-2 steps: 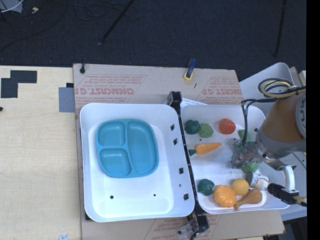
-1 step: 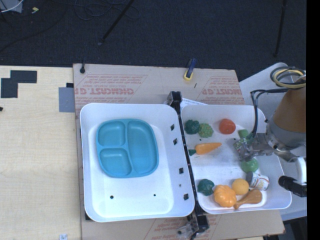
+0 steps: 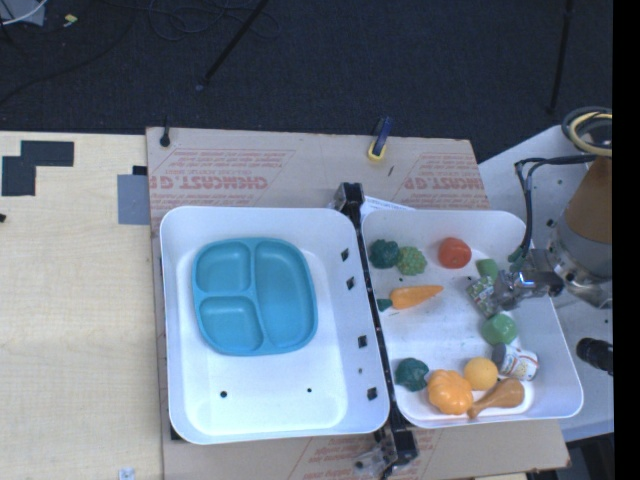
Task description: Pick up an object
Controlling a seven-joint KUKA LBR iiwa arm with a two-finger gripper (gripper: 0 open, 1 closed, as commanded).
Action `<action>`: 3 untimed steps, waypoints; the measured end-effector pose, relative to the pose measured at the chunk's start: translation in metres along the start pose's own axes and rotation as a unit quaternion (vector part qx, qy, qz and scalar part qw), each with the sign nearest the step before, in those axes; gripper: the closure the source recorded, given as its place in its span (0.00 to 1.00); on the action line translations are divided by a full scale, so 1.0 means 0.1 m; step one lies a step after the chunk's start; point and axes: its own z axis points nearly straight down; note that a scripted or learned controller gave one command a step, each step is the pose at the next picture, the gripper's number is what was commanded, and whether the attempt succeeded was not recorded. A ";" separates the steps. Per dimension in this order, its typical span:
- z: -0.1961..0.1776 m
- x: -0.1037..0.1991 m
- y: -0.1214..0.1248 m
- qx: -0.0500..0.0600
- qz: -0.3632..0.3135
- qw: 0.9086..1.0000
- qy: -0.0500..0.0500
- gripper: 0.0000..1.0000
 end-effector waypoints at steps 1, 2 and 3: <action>-0.31 -0.01 0.00 0.000 0.000 1.000 0.000 1.00; -0.22 0.55 0.26 0.001 -0.002 1.000 0.001 1.00; -0.19 0.98 0.47 0.001 -0.002 1.000 0.001 1.00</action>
